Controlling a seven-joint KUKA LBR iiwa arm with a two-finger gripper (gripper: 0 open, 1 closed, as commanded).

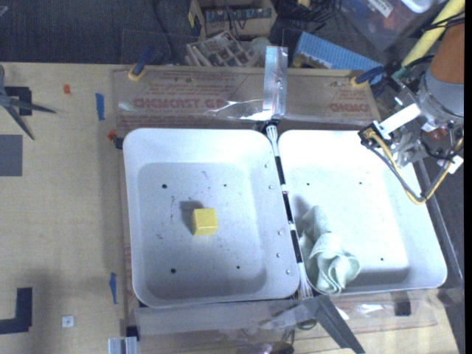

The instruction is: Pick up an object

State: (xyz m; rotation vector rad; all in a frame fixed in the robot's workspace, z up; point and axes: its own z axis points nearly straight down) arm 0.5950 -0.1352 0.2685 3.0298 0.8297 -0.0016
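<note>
Claw [402, 147] state unclear, above right bin [383, 198]; yellow block [205, 221] in left bin [147, 161].

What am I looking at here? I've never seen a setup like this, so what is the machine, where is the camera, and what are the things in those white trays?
The single camera is fixed above a bench and looks down at a slant. The machine is a robot arm, grey with an orange band, reaching in from the picture's right. Its gripper hangs over the far right edge of the right bin, with nothing seen between its fingers. The left bin holds a small yellow block near its middle. A crumpled pale cloth lies in the right bin, against the divider near the front. The robot's job is to pick up an object.
</note>
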